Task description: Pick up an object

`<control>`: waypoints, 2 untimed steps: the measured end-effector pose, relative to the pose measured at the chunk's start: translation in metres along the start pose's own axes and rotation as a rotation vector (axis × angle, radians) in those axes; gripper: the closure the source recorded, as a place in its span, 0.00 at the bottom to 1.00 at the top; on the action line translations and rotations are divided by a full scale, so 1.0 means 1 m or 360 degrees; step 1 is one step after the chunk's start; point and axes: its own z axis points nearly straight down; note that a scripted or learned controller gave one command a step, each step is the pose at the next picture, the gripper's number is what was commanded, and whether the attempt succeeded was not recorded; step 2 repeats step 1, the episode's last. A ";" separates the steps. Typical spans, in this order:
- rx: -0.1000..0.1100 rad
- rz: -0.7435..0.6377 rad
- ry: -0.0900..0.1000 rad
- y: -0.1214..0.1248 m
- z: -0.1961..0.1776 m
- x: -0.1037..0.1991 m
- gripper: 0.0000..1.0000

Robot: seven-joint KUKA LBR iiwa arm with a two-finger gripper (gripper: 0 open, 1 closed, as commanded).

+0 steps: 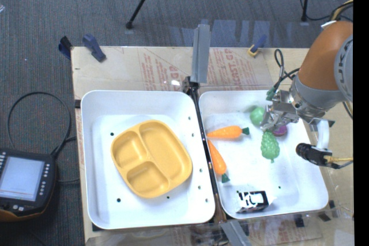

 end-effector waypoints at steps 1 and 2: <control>0.0007 -0.0272 -0.0007 0.059 -0.063 -0.048 1.00; 0.0007 -0.0272 -0.0007 0.059 -0.063 -0.048 1.00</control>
